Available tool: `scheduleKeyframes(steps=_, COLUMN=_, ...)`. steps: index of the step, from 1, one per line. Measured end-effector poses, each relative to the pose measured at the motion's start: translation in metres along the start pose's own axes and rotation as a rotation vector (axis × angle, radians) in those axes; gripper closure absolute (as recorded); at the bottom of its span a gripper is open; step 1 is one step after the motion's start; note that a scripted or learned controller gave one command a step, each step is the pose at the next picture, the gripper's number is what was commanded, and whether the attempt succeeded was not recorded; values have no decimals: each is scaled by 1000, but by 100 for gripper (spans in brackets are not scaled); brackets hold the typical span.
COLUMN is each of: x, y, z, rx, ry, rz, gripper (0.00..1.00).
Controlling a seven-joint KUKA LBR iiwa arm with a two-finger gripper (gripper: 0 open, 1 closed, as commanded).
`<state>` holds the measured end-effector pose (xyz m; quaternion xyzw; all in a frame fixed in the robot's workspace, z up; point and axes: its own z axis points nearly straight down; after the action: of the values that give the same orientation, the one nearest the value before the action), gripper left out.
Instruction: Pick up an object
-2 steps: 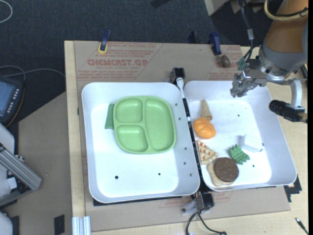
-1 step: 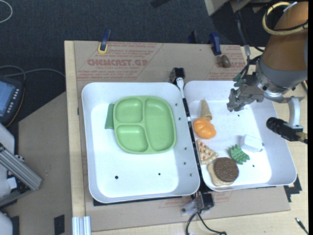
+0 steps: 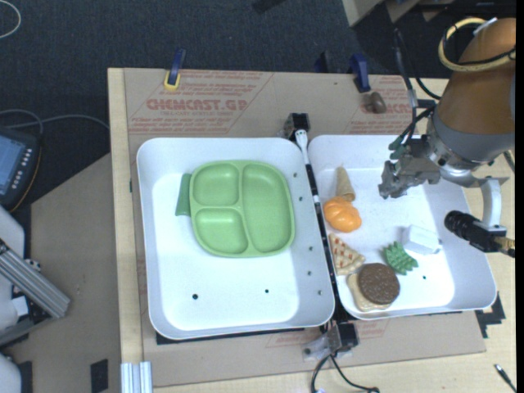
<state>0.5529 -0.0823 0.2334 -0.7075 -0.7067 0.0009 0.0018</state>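
The claw (image 3: pixel 399 182) hangs over the upper part of the right bin (image 3: pixel 467 289), and the grey arm with its orange band (image 3: pixel 483 51) comes in from the right side above it. From this slanted view I cannot tell if the claw is apart or together, and nothing is seen held in it. Below and left of the claw, the toy food lies along the left side of the right bin: an ice cream cone (image 3: pixel 345 183) pointing upward, an orange (image 3: pixel 341 215) touching its lower end, then a waffle piece (image 3: pixel 345 257) close to the divider between the bins. Near the front wall lies a brown burger patty on bread (image 3: pixel 377 284), and just beside it, to the upper right, a green leafy piece (image 3: pixel 399 257) and a small white block (image 3: pixel 423 241). The middle of the right bin, between the cone and the white block, is bare, so there is open floor directly under the claw. The left bin (image 3: pixel 164 244) holds a green divided plate (image 3: pixel 242 207) in its upper half, well apart from the bin walls at the front. Both bins sit on the cardboard-covered tabletop (image 3: pixel 246 105), with two clamps at its far edge.
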Motion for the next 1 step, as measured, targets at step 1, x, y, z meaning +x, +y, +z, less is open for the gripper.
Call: scheduleKeyframes(steps=1, x=6, y=4, z=8, rx=0, ry=0, rz=-2, gripper=100)
